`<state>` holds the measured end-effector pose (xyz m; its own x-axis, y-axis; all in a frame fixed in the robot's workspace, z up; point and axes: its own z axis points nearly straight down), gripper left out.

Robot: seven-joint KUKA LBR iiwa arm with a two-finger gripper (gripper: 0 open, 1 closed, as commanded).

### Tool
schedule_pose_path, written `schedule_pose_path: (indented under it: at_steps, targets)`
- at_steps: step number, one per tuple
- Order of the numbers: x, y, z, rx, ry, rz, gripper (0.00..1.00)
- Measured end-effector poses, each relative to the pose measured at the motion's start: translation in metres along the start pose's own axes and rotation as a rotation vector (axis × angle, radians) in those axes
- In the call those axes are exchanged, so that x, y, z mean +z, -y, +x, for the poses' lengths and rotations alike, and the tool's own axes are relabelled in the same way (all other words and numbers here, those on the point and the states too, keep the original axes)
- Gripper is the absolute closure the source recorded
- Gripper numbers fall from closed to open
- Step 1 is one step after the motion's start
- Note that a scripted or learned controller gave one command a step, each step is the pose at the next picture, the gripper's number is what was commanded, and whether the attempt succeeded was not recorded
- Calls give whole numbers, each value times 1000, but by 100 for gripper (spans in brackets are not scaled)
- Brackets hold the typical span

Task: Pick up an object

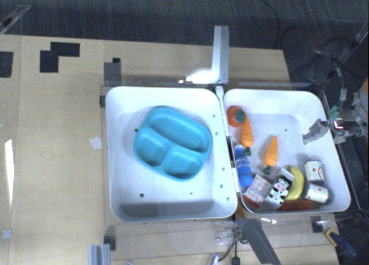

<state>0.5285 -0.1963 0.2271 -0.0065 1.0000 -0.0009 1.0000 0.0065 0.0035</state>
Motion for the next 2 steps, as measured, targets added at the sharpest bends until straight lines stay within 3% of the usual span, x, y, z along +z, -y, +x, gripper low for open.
schedule_pose_path:
  at_steps: [1, 2]
  targets:
    - [131, 29, -8, -1, 1, -3, 0]
    - [120, 27, -8, -2, 3, -8, 100]
